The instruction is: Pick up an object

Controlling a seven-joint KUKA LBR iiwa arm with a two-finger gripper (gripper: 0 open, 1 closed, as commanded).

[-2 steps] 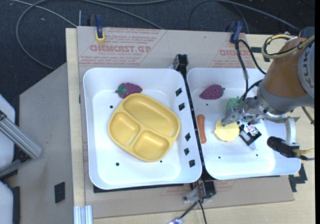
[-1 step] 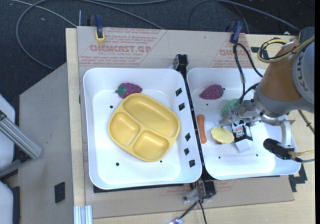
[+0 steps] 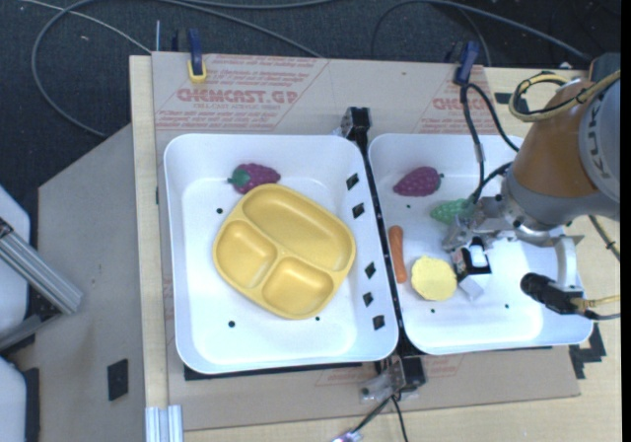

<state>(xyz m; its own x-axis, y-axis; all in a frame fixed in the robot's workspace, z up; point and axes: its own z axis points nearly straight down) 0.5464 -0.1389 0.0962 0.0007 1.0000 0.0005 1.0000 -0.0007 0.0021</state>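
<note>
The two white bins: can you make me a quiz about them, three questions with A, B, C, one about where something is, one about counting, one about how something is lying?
1. Where is the yellow tray?
A. left bin
B. right bin
C. on the floor

2. How many purple grape bunches are there?
A. one
B. two
C. four

3. How is the carrot placed?
A. inside the tray
B. standing on end
C. lying flat beside the divider

Answers: 1 A, the tray sits in the left bin. 2 B, one bunch in the left bin, one bunch in the right. 3 C, the carrot lies along the right bin's left wall.
</note>
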